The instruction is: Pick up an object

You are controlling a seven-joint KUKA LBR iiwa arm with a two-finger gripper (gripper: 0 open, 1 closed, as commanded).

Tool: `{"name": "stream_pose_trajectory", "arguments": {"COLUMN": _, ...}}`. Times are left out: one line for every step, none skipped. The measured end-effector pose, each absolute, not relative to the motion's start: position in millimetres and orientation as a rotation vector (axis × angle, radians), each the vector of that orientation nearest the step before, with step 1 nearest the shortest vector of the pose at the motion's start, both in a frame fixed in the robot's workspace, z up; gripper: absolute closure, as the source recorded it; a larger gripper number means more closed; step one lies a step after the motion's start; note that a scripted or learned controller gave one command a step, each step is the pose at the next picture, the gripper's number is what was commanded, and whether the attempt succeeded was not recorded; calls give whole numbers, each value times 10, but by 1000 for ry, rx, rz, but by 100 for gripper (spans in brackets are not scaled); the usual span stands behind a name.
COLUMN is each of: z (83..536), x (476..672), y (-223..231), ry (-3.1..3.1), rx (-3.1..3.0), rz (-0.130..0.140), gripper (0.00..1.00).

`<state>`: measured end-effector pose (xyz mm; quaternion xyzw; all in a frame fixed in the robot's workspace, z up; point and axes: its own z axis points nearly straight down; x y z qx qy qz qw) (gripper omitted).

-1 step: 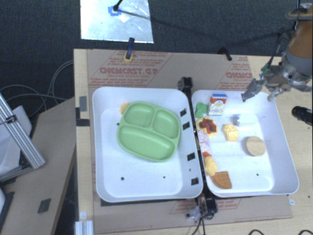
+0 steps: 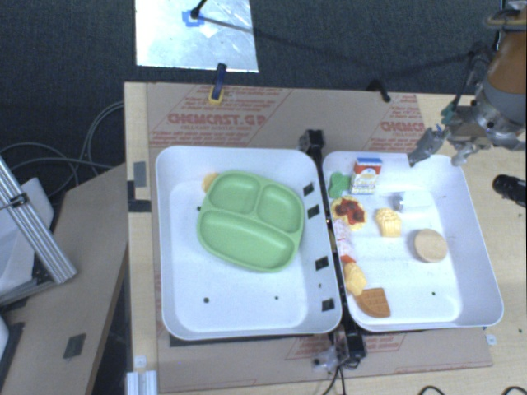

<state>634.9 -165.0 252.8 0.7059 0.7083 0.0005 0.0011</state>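
Above the right bin's [image 2: 461,220] far corner the hand [image 2: 439,152] hangs spread wide and bare, the milk carton [image 2: 366,175] lying well apart to its left.

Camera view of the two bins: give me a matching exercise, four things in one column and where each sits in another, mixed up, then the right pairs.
Things:
1. green divided tray
2. round tan disc
3. small carton
4. gripper

Places:
A. above the right bin's far right corner
B. right bin, near its far edge
C. left bin
D. right bin, toward its right side

Pairs: 1-C, 2-D, 3-B, 4-A
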Motion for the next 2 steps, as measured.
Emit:
{"name": "stream_pose_trajectory", "arguments": {"z": 2084, "x": 6408, "y": -1704, "ry": 2222, "rx": 2219, "rz": 0, "gripper": 0}}
{"name": "stream_pose_trajectory", "arguments": {"z": 1495, "x": 6484, "y": -1722, "ry": 2225, "rx": 2219, "rz": -1, "gripper": 0}}
